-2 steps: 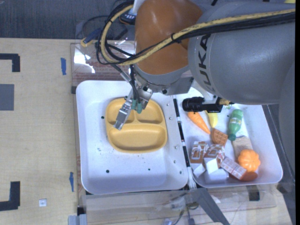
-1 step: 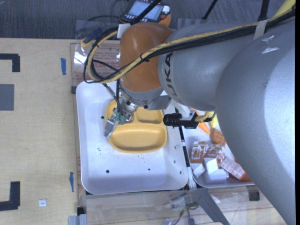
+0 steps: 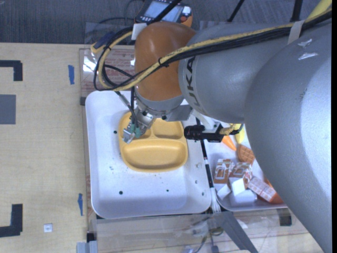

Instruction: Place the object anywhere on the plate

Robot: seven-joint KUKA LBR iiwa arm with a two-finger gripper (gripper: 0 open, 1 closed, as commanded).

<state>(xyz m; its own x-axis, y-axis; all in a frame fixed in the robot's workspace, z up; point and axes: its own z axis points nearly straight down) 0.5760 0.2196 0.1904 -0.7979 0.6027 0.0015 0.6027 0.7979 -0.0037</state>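
Note:
A yellow divided plate (image 3: 154, 154) lies in the left white bin (image 3: 105, 157). My gripper (image 3: 134, 132) hangs low over the plate's upper-left compartment, under the orange wrist band (image 3: 158, 62). A small green object (image 3: 138, 131) sits between the fingertips, and the fingers look closed around it. The object is just above or touching the plate's rim there; I cannot tell which. The arm hides the far part of the plate.
The right bin (image 3: 253, 204) holds several items: an orange piece (image 3: 245, 153), red-and-white packets (image 3: 231, 170) and a white block (image 3: 238, 185). A black bar (image 3: 202, 135) juts over the divider between the bins. The grey arm covers much of the right side.

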